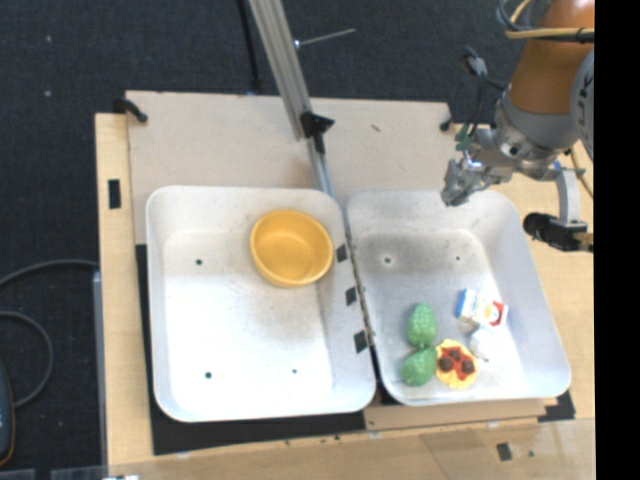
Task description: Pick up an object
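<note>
A round yellow plastic bowl (291, 247) sits at the far side of the left white bin (180, 368), behind a slanted grey metal pole (285, 63). In the right white bin (530, 368), two green lumpy toys (421, 343), a yellow-and-red piece (457, 363) and a small white-blue-orange item (481, 313) cluster near its front. The two-finger gripper (458, 190) hangs over that bin's far rim, holding nothing, its spread impossible to judge.

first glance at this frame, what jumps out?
The yellow bowl, alone near the top of the left bin. Next, the cluster in the right bin's lower corner: two green pieces, a red-and-yellow item and a small white-and-blue package. The hand sits over that bin's far rim.
</note>
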Robot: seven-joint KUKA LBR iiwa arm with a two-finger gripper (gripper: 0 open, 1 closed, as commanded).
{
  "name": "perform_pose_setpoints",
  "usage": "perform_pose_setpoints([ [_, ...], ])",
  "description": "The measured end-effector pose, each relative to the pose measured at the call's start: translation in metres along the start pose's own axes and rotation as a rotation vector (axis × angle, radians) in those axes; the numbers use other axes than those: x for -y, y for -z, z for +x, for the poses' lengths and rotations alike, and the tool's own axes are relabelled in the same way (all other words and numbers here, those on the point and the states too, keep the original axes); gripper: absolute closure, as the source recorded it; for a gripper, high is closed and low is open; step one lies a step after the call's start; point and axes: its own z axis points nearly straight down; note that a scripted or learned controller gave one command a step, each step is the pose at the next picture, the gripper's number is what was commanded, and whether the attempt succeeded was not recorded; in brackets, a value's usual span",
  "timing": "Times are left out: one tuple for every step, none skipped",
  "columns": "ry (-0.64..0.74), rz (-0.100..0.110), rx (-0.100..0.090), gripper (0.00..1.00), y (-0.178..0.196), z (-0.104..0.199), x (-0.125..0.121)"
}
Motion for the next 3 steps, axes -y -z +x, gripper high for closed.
perform_pose_setpoints([
  [0.004, -0.001, -0.001, 1.0, 0.005, 0.058, -0.011],
  [0.005, -0.002, -0.002, 1.0, 0.011, 0.109, -0.012],
  [0.003, 0.003, -0.001, 1.0, -0.005, 0.159, -0.011],
])
